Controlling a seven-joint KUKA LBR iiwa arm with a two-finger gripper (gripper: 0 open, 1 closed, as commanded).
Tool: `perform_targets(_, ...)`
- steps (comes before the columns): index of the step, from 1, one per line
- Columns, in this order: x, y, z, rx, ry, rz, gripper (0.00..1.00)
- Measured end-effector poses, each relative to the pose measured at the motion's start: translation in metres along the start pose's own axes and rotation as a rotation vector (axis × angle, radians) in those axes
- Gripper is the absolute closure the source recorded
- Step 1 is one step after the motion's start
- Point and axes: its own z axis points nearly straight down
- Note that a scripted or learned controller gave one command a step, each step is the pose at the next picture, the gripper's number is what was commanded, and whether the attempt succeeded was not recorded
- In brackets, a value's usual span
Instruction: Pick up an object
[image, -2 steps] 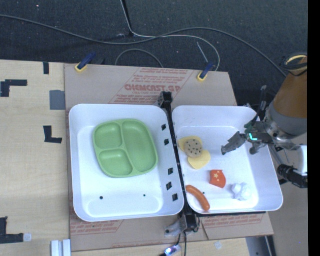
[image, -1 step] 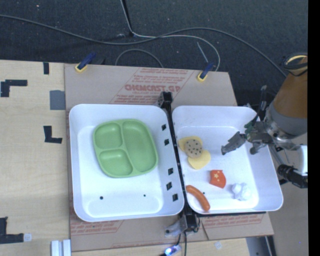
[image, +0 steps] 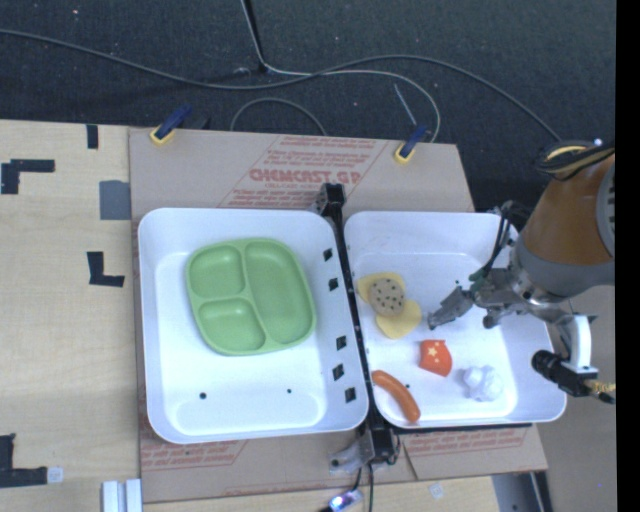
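A light wooden bench top (image: 60, 330) fills the lower part, with black tape marks (image: 25, 173) at 9 o'clock. A brown cardboard sheet (image: 300, 170) with red print lies on it, held at 12 o'clock by two blue-and-yellow clamps (image: 170, 124). Beyond the bench, from 10 to 2 o'clock, dark carpet floor (image: 120, 60) is crossed by thin cables (image: 300, 72). The light is even.

The grey arm with its orange band (image: 570, 225) runs off the right edge, so its upper links go unseen. Its wrist covers part of the right white shallow bin's (image: 420, 232) far wall. The dark two-finger gripper (image: 462, 308) is too small and blurred to read its fingers. The small crumpled white object (image: 481, 381) blurs into the bin floor; its identity is unclear.
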Motion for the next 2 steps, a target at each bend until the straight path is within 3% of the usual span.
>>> perform_targets(1, 0.0, 0.004, 0.064, 0.001, 0.001, -0.001, 0.0)
perform_targets(2, 0.001, 0.004, 0.083, -0.006, -0.002, 0.0, 0.0)
